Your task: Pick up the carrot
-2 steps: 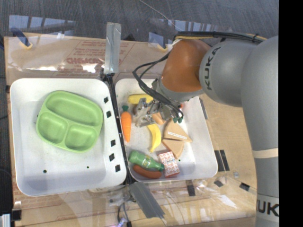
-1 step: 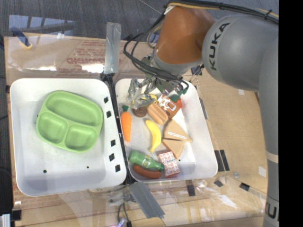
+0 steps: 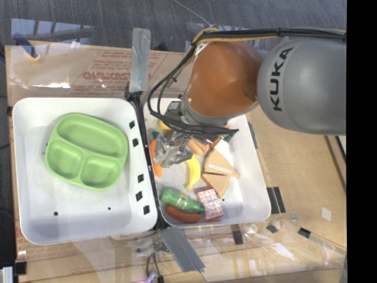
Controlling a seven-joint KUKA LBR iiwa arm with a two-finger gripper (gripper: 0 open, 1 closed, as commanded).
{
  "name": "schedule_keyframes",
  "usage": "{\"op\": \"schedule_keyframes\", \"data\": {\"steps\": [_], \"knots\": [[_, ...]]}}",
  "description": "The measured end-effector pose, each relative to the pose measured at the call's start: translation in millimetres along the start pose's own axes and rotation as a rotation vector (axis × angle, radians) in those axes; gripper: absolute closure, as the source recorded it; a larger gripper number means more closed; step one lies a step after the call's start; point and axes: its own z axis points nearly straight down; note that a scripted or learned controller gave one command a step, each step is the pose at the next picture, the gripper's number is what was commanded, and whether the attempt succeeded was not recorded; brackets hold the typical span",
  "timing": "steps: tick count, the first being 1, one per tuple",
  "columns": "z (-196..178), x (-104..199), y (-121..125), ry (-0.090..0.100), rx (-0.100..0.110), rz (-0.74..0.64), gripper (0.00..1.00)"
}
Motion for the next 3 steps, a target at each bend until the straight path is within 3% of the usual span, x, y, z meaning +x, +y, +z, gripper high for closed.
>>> {"op": "schedule_keyframes", "data": {"steps": [1, 2, 3], "knots": [[-122, 65, -67, -0.005, 0.013, 0.206, 1.0], [-75, 78, -1, 0.0, 0.0, 0.353, 1.0], [-94, 54, 9, -0.002, 0.004, 0.318, 1.0]]}}
